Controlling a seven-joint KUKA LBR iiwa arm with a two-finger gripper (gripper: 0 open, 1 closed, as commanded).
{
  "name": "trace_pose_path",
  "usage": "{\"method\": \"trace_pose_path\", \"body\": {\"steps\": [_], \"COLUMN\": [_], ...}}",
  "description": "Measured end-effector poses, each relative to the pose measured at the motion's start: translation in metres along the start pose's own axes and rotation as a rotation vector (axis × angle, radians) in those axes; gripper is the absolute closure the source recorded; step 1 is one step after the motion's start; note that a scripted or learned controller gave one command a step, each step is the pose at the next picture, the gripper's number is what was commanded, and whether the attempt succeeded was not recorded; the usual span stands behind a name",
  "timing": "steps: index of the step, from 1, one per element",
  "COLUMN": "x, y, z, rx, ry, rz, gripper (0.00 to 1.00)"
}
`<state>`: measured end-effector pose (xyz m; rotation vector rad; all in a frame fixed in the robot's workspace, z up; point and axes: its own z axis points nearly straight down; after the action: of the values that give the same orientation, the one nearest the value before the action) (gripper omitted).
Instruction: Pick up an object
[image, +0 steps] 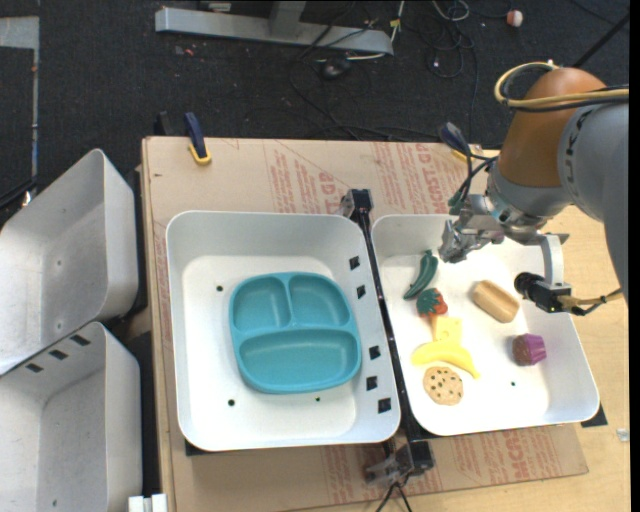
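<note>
Your gripper (452, 246) hangs over the far side of the right bin (570, 400), and I cannot tell its grip. The green pepper (423, 273) lies just below it. Go straight down and center on it.

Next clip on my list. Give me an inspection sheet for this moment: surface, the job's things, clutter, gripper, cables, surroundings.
Surface: cardboard-covered bench bearing a left bin and a right bin, side by side.
Job's things: in the right bin, a green pepper, carrot, banana, cookie, bread roll and purple cup.
Clutter: a blue divided plate in the left bin; a yellow clamp on the bench's far edge.
Gripper: gripper over the right bin's far side, just above the green pepper; nothing seen between its fingers.
Cables: a yellow cable looped over the arm; dark cables on the floor.
Surroundings: two spare white bins at left; dark carpet.
</note>
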<state>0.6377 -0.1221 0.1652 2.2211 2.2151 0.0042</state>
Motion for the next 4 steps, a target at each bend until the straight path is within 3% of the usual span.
{"method": "trace_pose_path", "body": {"steps": [2,4], "x": [-0.009,0.107], "y": [0.01,-0.013], "z": [-0.104,-0.089], "rx": [-0.002,0.009], "ry": [-0.001,0.004], "rz": [-0.005,-0.011], "gripper": [1.0,1.0]}}
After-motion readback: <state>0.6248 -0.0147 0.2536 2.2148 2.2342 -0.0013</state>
